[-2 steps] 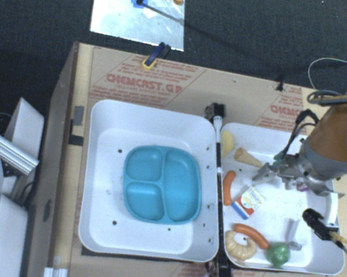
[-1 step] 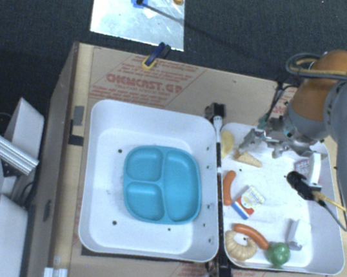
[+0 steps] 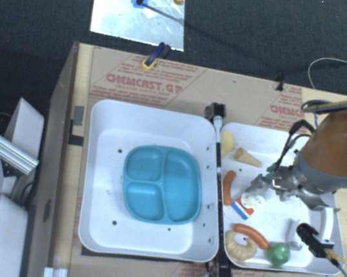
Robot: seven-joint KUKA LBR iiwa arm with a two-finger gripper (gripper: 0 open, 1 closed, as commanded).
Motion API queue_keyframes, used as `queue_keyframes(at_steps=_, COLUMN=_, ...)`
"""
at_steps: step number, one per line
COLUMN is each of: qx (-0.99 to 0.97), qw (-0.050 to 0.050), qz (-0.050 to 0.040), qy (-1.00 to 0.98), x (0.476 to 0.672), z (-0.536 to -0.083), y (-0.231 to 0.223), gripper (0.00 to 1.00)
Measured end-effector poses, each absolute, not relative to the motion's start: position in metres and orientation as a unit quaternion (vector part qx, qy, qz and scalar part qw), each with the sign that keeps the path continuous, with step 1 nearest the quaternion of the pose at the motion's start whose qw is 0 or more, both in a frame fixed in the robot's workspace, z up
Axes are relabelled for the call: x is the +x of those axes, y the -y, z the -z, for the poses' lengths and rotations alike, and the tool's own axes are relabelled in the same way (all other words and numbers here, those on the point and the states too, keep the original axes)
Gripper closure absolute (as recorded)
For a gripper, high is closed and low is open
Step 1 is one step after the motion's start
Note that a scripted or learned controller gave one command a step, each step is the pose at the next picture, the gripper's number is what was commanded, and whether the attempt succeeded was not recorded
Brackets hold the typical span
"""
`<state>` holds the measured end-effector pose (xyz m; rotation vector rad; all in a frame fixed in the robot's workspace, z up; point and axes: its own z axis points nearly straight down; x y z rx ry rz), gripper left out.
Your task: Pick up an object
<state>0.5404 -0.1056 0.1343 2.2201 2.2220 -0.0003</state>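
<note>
- You have the gripper (image 3: 257,192) low in the right bin (image 3: 272,136), over a small white carton with red and blue print (image 3: 245,207); how its pincer stands I cannot tell, since the wrist hides it.
- Nothing visibly sits between the pincer tips, so treat the pick as not yet made.
- Nearest candidate is that carton, lying flat just left of the tool: probably light, thin card that could crush, so take it across its narrow sides.
- Just left of it lies a slim orange-red sausage (image 3: 228,186), smooth and rounded; it looks like toy plastic and may roll or slip.
- Along the near wall sit another sausage (image 3: 250,234), a tan ring pastry (image 3: 241,248) and a green ball (image 3: 278,253), which is the worst for a two-finger pinch.
- Far side holds a tan cone (image 3: 248,156).
- The left bin (image 3: 116,119) carries a glossy blue divided plate (image 3: 162,184), stiff and broad.
</note>
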Motion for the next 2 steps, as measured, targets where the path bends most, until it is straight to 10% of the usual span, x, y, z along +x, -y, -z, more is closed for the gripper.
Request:
queue_keyframes(at_steps=1, qx=0.707, qw=0.003, qz=-0.0014, qy=-0.707, x=0.521, z=-0.086, y=0.086, gripper=0.0)
queue_keyframes(at_steps=2, qx=0.706, qw=0.001, qz=-0.0006, qy=-0.708, x=0.568, z=-0.085, y=0.089, gripper=0.0)
